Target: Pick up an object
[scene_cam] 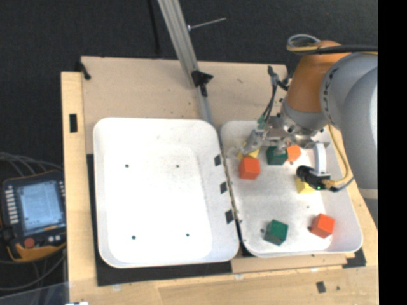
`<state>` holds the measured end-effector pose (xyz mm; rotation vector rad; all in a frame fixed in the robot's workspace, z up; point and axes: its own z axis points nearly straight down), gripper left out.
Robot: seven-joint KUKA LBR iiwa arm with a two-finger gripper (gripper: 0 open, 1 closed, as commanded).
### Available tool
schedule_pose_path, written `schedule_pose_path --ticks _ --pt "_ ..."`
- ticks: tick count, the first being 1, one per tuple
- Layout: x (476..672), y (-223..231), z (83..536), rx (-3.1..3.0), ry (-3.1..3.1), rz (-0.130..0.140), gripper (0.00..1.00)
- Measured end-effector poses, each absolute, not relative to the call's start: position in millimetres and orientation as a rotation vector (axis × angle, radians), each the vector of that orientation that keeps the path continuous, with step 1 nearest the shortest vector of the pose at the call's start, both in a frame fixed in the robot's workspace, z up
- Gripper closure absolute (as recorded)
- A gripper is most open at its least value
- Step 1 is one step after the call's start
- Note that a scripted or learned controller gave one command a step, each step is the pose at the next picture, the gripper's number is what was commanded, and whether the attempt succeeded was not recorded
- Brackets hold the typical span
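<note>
Gripper [270, 138]: low over far end of right bin [346, 224], below grey arm [356, 113] with orange band; finger state cannot be told, wrist body covering them.
Yellow block [252, 150]: just beside gripper on its left, partly hidden.
Green block [276, 155]: directly below gripper, touching or nearly so.
Small orange block [293, 152]: just right of that green block.
Orange cube [249, 168]: near gripper, slightly nearer the camera, close to bin's left wall.
Second yellow piece [304, 186]: under black cable fitting.
Second green block [276, 232] and orange-red cube [322, 225]: near end of bin, well apart from gripper.
Left bin [108, 170]: alongside.
</note>
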<state>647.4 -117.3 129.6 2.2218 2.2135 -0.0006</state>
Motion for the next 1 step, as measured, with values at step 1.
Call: schedule_pose_path --ticks 1 --pt "647.9 -118.8 143.5 2.226 2.210 0.000 1.00"
